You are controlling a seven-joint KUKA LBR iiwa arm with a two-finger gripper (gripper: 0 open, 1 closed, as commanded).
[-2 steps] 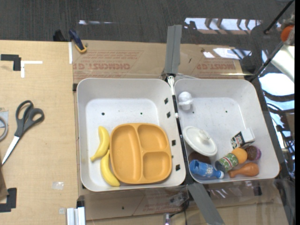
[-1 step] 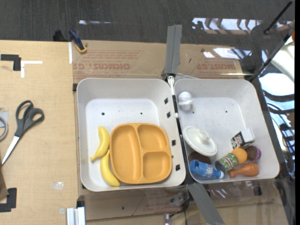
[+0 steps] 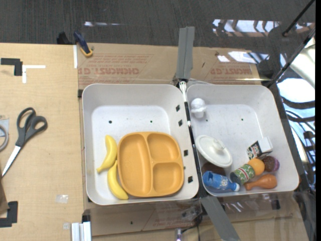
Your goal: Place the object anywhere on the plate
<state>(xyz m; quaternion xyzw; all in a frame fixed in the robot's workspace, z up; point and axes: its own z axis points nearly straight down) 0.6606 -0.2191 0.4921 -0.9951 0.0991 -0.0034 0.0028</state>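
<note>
From above, the orange divided plate (image 3: 149, 163) is sitting in the left bin (image 3: 95, 97), two bananas (image 3: 111, 167) hugging its left edge. The right bin (image 3: 271, 99) is holding a white lid (image 3: 214, 150), a blue bottle (image 3: 219, 182) and small toys. Scissors (image 3: 24, 132) are lying on the tabletop (image 3: 40, 174). I can't tell the claw's state.

The light wooden bench (image 3: 40, 174) carries two shallow white bins side by side, the left bin (image 3: 131, 97) and the right bin (image 3: 235, 95), their inner walls touching. Sheets of brown cardboard (image 3: 125, 67) lie under them and stick out behind and in front. On the bare wood to the left lie black-handled scissors (image 3: 22, 132), well apart from the bins.
</note>
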